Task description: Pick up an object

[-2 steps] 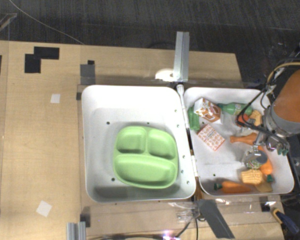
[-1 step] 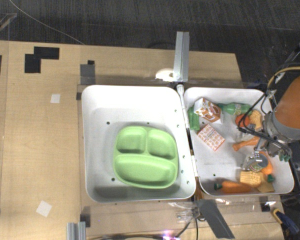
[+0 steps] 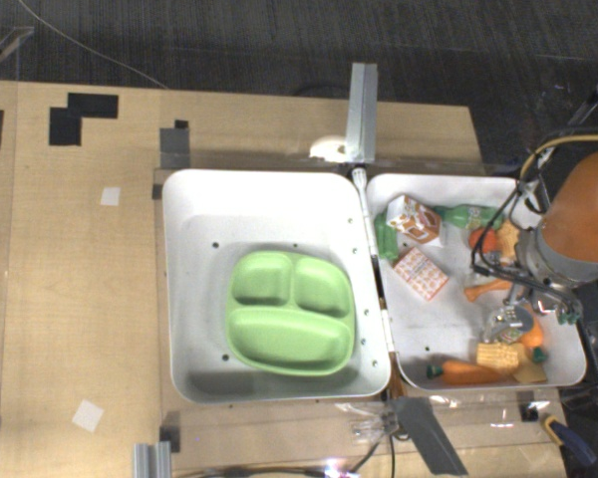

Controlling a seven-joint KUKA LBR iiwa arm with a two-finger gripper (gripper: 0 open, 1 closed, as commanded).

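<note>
The right bin (image 3: 424,342) holds several small items: a brown and white packet (image 3: 416,220), a red-checked packet (image 3: 421,273), a green pouch (image 3: 466,213), an orange carrot (image 3: 471,372), a yellow corn piece (image 3: 496,355) and a small orange piece (image 3: 487,289). My gripper (image 3: 508,319) hangs low over the right side of this bin, just above the corn piece and beside the small orange piece. The arm's orange band (image 3: 583,212) covers the bin's far right part.
The left bin (image 3: 194,267) carries a green divided plate (image 3: 288,311). A metal post (image 3: 362,108) stands behind the seam between the bins. Wooden bench top (image 3: 70,297) spreads out to the left. Cables (image 3: 538,167) loop near the arm.
</note>
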